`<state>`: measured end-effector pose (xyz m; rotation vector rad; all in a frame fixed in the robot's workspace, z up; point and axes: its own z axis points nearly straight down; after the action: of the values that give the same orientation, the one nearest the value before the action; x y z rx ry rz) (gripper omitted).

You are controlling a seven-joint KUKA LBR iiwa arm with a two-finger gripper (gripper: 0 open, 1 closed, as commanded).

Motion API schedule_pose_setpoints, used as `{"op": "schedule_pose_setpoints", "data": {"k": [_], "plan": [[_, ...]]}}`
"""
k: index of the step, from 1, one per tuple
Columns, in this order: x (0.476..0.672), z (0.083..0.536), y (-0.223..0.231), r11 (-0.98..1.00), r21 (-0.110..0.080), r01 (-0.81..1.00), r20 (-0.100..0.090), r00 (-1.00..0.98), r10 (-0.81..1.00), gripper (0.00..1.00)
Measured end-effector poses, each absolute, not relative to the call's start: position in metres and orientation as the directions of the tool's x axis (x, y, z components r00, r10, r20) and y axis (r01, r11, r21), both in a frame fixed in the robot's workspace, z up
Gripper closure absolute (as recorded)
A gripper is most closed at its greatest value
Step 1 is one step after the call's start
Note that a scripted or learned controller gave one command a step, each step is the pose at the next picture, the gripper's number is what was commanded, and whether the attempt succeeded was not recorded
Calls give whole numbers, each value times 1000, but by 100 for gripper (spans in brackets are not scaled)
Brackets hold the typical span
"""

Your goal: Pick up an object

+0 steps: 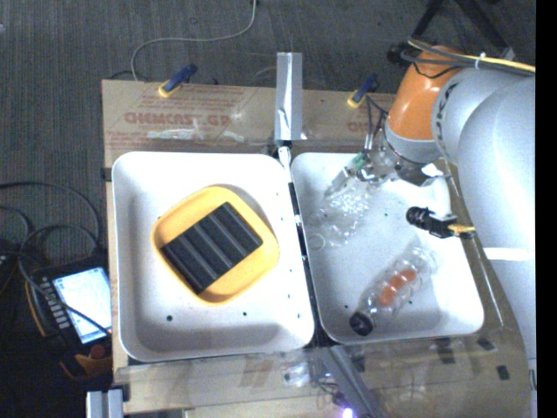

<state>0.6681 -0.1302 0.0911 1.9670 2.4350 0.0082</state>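
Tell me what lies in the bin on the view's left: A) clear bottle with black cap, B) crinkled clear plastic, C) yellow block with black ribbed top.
C: the yellow block with its black ribbed top sits in the left-hand bin, while the clear bottle and the crinkled plastic lie in the right-hand bin.

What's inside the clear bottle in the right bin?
An orange lump shows through the bottle wall near its middle; the view is too blurred to tell what it is. The black cap covers the neck end.
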Motion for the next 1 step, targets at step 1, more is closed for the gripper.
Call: {"op": "schedule_pose_setpoints", "data": {"k": [1], "plan": [[652, 92, -109, 253, 11, 967, -8, -253, 968, 0]]}}
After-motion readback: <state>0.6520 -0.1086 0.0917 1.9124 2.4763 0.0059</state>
